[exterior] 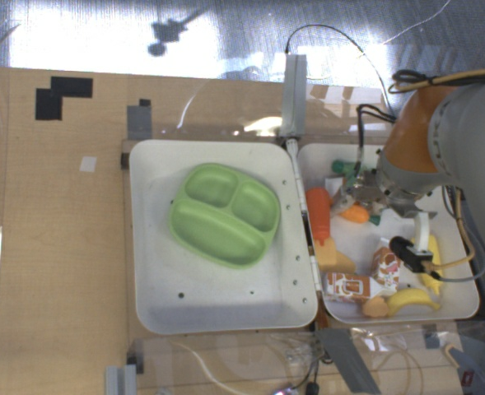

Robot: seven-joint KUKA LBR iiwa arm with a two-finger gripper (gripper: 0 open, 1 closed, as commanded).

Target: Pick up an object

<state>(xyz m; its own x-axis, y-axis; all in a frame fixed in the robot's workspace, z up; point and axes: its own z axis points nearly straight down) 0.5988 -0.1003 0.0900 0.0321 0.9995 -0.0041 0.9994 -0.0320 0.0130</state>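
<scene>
My gripper (360, 197) reaches down into the right bin (464, 307), near its back middle. A small orange object (355, 215) lies directly below and in front of it, partly covered by the gripper. To its left a long orange-red piece (318, 212) lies along the bin's left wall. A green item (341, 168) sits just behind the gripper. Nearer the front lie a yellow wedge (334, 258), a red-and-white carton (346, 287), a brown carton (384, 268), a tan roll (375, 307) and a banana (412, 300).
The left bin (156, 303) holds a green divided plate (225, 213) at its middle. A raised divider (305, 229) separates the two bins. The arm's orange band and grey body (448, 146) cover the right bin's back right corner.
</scene>
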